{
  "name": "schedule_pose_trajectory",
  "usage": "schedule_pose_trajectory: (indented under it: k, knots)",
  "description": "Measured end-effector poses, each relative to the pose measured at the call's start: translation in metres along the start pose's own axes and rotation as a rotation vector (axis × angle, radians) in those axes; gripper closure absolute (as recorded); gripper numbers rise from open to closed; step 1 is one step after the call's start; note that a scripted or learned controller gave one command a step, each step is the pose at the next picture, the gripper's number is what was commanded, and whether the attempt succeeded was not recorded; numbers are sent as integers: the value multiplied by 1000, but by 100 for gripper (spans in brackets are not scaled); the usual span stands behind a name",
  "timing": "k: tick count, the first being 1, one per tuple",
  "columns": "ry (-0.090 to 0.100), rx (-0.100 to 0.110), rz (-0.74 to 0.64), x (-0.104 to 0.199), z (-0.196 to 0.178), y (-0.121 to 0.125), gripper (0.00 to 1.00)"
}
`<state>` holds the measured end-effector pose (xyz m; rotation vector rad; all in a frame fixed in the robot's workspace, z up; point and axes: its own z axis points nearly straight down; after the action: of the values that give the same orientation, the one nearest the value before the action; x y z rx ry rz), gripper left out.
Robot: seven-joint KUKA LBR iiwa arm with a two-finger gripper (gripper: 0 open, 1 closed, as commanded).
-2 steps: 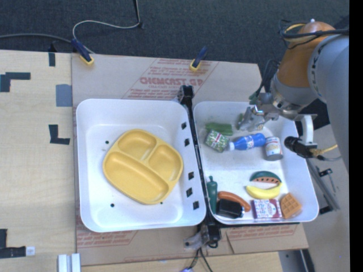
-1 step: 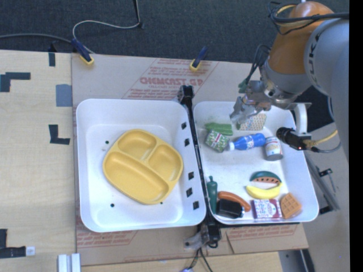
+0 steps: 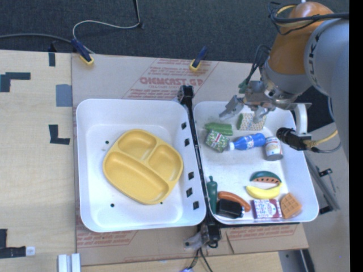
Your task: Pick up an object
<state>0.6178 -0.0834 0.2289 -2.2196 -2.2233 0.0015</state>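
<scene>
Objects for picking are gathered in the right bin, and none of them is seen between the fingers of the gripper. The gripper is held above the far part of this bin with its two fingers spread apart, one at the left and one at the right. Under it, a small pale speckled packet is seen between the fingers, lying flat on the bin floor. Just beside it, toward the left, a green packet is placed, and a blue bottle with a white cap is lying on its side, touching the green packet. A small grey can is found at the right end of the bottle.

Nearer to the front edge, a watermelon slice is set above a banana. A waffle and a red box are lying next to each other in the front right corner. A sausage and a black object are placed in the front left corner.

In the left bin, a yellow divided plate is laid. Both bins are resting on a sheet of cardboard.
</scene>
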Motion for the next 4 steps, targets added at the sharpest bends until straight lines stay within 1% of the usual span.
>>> schedule_pose_trajectory:
  k: [4]
  knots:
    - [0, 0, 0, 0, 0, 0, 0]
